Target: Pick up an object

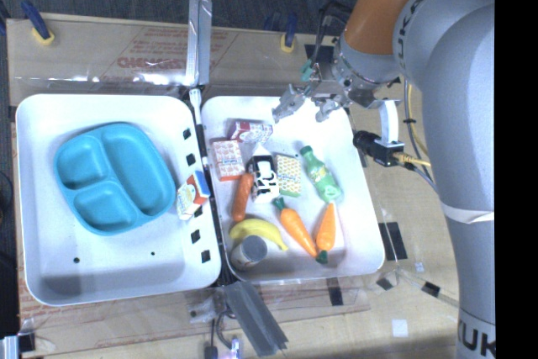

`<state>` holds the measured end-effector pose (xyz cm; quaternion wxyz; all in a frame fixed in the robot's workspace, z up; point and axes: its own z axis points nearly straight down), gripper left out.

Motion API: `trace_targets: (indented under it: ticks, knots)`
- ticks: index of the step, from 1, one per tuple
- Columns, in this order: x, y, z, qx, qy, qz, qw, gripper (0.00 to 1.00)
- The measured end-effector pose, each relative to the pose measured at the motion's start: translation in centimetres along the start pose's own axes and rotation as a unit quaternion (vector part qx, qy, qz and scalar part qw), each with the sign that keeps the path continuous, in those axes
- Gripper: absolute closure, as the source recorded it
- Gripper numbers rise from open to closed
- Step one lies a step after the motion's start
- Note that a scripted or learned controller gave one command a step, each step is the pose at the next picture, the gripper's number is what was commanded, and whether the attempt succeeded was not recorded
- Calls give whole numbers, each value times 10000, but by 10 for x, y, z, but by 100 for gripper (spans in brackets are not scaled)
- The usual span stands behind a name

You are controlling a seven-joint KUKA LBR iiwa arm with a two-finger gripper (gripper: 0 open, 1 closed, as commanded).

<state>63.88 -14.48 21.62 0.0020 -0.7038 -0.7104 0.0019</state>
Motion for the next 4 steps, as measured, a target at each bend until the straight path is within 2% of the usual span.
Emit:
trace_targets:
  ticks: [1,2,3,4]
  knots:
    - [32,3,119,-46,-9,-872,9962,0]
    - [35,-46,120,-85,-12,-419,9991,0]
    - [35,-46,112,-72,-17,-440,9990,100]
    - [115,-64,-21,-12,-5,-739,9973,100]
